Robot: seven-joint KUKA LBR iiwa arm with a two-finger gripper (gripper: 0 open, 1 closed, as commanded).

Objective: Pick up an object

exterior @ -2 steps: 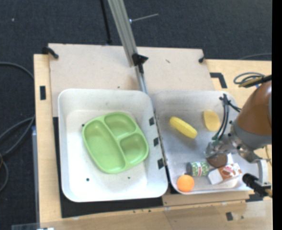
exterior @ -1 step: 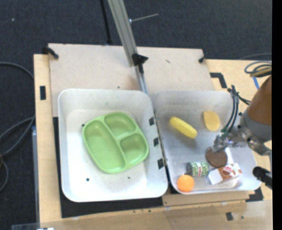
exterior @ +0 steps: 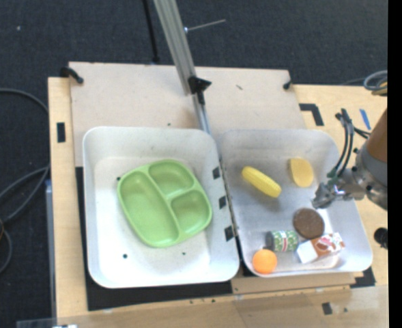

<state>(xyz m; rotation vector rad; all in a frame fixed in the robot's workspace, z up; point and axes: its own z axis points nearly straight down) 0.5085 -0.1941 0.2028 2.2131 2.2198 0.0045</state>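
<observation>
**A:** Where does your gripper sit against the things you could pick?

**B:** It hangs over the right bin, toward its right side. The brown round disc lies just below it and a touch left in the camera view, so that is your nearest candidate. I cannot tell from here whether the gripper is open or closed, and nothing visibly sits in it.

**A:** And the others?

**B:** The pale yellow piece is near, up and left of the gripper. The yellow banana-like piece is further left, its long axis slanting from upper left to lower right. Along the front edge you have an orange ball, a small green can on its side, and a red-and-white carton.

**A:** The left bin?

**B:** It holds a green divided tray, whose three compartments look bare.
</observation>
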